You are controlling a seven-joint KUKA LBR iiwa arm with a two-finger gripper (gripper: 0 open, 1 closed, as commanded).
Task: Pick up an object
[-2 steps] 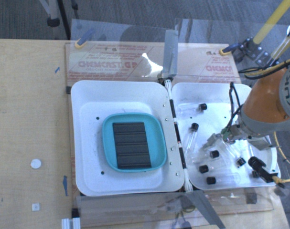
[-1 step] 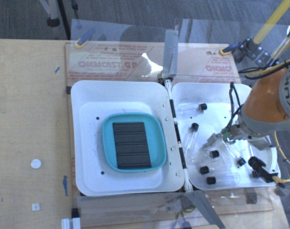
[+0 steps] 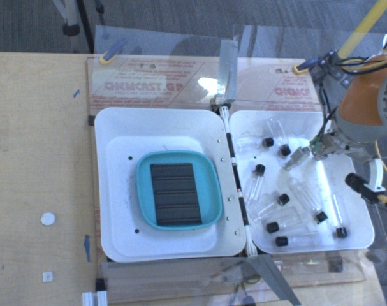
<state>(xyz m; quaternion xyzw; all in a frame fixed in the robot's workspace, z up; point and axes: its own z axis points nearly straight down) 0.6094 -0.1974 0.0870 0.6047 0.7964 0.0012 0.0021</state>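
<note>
two white bins: the left bin (image 3: 110,171) bears a teal tray (image 3: 145,190) with a dark grey ribbed insert (image 3: 175,194); the right bin (image 3: 365,231) has clear vials (image 3: 255,185) with black caps. the bench (image 3: 34,158) is pale tan wood. the arm (image 3: 365,101) shows orange.

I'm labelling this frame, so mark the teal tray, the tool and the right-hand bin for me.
teal tray (image 3: 145,185): camera view, on its left rim.
tool (image 3: 299,159): camera view, at its tip above the vials.
right-hand bin (image 3: 365,234): camera view, on its lower right rim.

Grey arm (image 3: 362,116) with orange band, black cables near its wrist.
</note>
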